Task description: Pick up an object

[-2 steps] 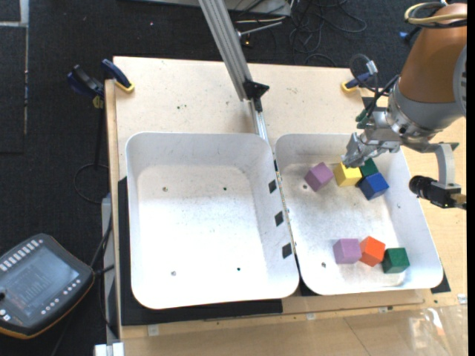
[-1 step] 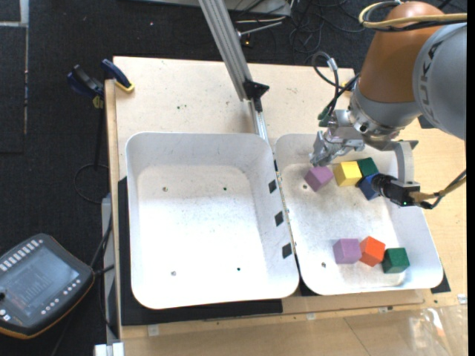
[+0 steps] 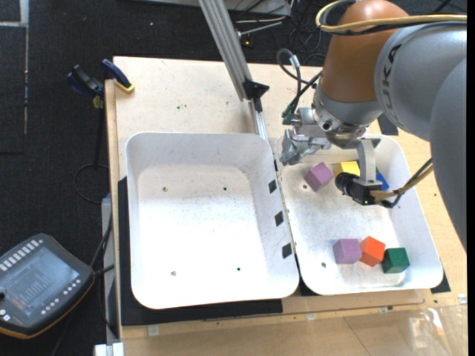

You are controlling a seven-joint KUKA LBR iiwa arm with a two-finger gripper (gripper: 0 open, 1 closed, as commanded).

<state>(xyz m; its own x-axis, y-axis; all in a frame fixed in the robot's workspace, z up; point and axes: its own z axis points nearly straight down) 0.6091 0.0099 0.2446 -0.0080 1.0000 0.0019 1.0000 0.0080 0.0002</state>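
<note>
The end effector (image 3: 297, 151) hangs over the far left corner of the right bin (image 3: 415, 232), close to the wall it shares with the left bin (image 3: 148, 162). Its metal parts are seen from above and partly under the wrist, so I cannot tell how it is set, and nothing is seen in its grasp.

Just beside it, toward the near side, a purple block (image 3: 319, 176) lies on the bin floor, tilted. A yellow block (image 3: 348, 169) sits just to the right of that one, with a blue block (image 3: 381, 179) showing behind a black fitting and cable (image 3: 356, 190) that hangs from the arm. The blue one is mostly hidden.

Well apart from these, near the front edge of the same bin, three more blocks stand in a row: a second purple block (image 3: 346, 251), an orange block (image 3: 372, 249) touching it, and a green block (image 3: 395, 259) just beside the orange one.

The arm (image 3: 415, 58) comes in from the right, with its orange band (image 3: 360, 50) above the wrist.

Both bins rest on the desk (image 3: 185, 87). A slanted metal rail (image 3: 226, 39) crosses the far side of the desk. A blue and yellow clamp (image 3: 100, 80) grips the far left corner. A handheld control unit (image 3: 37, 284) lies on the floor at the near left.
</note>
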